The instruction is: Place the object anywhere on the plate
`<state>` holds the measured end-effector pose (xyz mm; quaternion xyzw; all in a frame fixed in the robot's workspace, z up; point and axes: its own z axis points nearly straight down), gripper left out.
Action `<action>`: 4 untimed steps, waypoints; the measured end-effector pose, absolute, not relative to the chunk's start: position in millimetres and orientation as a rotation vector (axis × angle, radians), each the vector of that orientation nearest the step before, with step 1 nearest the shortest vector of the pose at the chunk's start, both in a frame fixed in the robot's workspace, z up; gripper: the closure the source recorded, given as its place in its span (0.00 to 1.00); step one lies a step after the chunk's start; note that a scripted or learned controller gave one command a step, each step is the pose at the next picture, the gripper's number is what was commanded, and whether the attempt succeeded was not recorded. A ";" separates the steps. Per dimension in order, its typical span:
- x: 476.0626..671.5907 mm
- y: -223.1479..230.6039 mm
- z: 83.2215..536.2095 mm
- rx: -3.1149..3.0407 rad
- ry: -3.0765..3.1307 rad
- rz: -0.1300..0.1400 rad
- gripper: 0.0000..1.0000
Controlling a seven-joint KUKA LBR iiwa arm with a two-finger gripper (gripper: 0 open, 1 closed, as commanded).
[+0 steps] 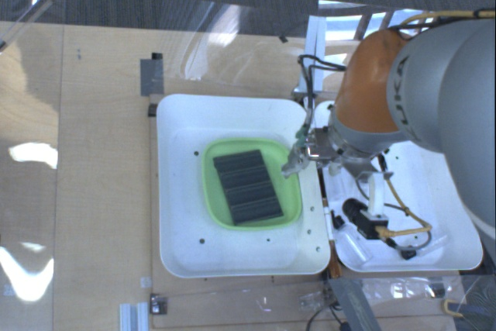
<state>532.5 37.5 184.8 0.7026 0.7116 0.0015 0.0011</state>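
Observation:
A dark grey ribbed rectangular block point(246, 186) lies flat on the green plate point(209, 190), which sits in the left white bin point(182, 244). The block runs slantwise across the plate's middle. My gripper point(296, 160) hangs over the plate's upper right rim, just right of the block and apart from it. Nothing shows between the gripper and the block. The grey arm with its orange band point(372, 89) reaches in from the right above the divide between the two bins.
The right white bin point(457, 244) lies under the arm. A small grey bracket point(152, 75) stands on the wooden bench behind the left bin. Bare bench stretches to the left.

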 end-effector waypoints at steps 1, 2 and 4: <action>558.4 -12.3 200.7 2.155 2.279 0.007 0.00; 522.5 -87.1 144.7 2.098 2.335 0.003 0.00; 578.6 -60.4 218.7 2.192 2.246 0.004 0.00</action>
